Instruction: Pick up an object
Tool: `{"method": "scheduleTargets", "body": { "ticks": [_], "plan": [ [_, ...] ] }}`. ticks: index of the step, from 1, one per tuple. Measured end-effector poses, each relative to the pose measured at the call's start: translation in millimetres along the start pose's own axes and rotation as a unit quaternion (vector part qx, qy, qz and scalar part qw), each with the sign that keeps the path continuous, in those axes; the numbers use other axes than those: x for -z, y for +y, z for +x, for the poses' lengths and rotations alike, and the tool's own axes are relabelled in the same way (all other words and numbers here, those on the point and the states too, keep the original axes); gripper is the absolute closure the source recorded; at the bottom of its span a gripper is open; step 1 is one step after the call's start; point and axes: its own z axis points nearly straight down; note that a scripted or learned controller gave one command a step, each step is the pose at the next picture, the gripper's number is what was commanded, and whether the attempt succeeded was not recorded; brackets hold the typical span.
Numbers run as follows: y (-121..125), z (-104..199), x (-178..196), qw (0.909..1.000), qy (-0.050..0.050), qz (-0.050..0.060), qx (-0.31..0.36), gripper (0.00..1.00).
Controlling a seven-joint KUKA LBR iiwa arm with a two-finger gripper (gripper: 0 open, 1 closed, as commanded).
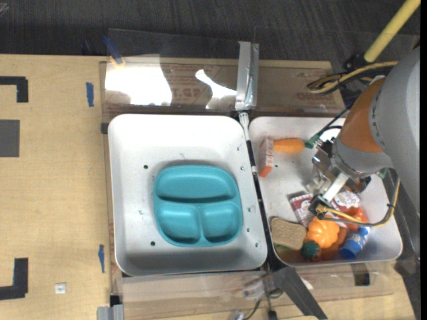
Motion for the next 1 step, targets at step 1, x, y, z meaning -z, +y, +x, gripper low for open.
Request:
{"method": "scheduleTargets", "body": {
  "ticks": [1],
  "plan": [
    [61.6, 26.4, -1.5, 0.9878, -0.001, 0.0, -0.156, 1.0]
  ]
}}
